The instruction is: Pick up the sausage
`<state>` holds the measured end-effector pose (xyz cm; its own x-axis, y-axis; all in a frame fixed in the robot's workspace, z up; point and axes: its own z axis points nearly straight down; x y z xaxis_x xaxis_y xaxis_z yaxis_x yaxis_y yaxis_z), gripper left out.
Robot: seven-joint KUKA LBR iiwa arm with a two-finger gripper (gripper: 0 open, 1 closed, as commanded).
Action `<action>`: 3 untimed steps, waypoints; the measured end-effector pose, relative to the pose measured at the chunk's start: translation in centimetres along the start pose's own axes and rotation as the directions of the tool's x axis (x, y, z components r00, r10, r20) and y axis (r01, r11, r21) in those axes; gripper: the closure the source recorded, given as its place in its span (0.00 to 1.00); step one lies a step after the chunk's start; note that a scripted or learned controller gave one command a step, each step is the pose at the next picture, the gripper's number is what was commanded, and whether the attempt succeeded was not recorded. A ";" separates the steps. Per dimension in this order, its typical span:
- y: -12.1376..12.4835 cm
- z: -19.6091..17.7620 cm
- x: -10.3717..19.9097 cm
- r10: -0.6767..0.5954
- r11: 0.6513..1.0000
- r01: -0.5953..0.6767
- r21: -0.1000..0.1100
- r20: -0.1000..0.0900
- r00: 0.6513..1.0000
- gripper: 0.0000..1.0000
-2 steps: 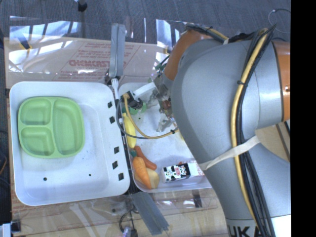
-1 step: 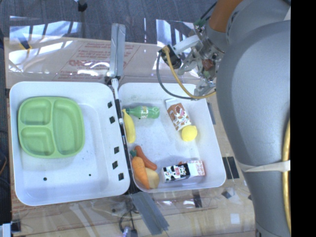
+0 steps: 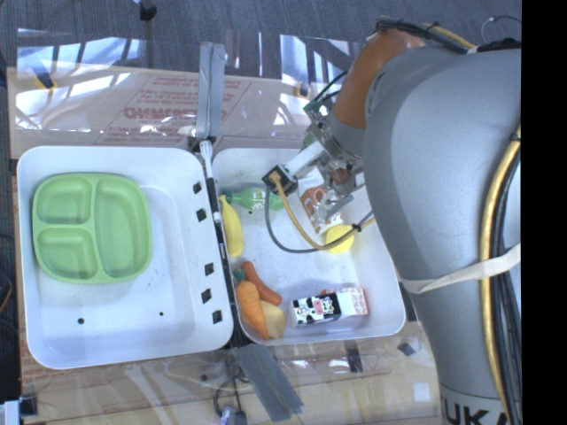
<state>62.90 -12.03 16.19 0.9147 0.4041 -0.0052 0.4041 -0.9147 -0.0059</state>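
Observation:
The gripper point(image 3: 330, 198) hangs low over the back middle of the right bin point(image 3: 383, 283), partly hidden by the arm's wrist and cables. A small reddish-brown piece point(image 3: 311, 202) shows right beside it; I cannot tell whether it is touched or held. A short red-orange sausage-like piece point(image 3: 262, 284) lies at the bin's front left, resting against a larger orange carrot point(image 3: 249, 309), well apart from the gripper.
In the right bin lie a banana point(image 3: 232, 226), a green item point(image 3: 254, 199), a yellow lemon point(image 3: 338, 236) under the gripper and a cow-print milk carton point(image 3: 329, 306). The left bin point(image 3: 168, 299) bears a green divided plate point(image 3: 90, 227). The arm's bulk covers the right side.

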 end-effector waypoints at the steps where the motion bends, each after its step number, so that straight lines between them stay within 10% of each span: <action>1: -2.3 7.2 -5.0 0.045 0.999 -0.045 -0.001 -0.001 0.999 0.00; 2: 2.4 7.1 1.2 -0.025 1.000 0.025 -0.001 -0.001 1.000 0.00; 3: -4.5 7.1 -3.9 -0.058 0.998 0.058 -0.001 -0.002 0.998 0.00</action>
<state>57.47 -9.50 9.09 0.8897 0.4564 -0.0033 0.4564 -0.8897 -0.0050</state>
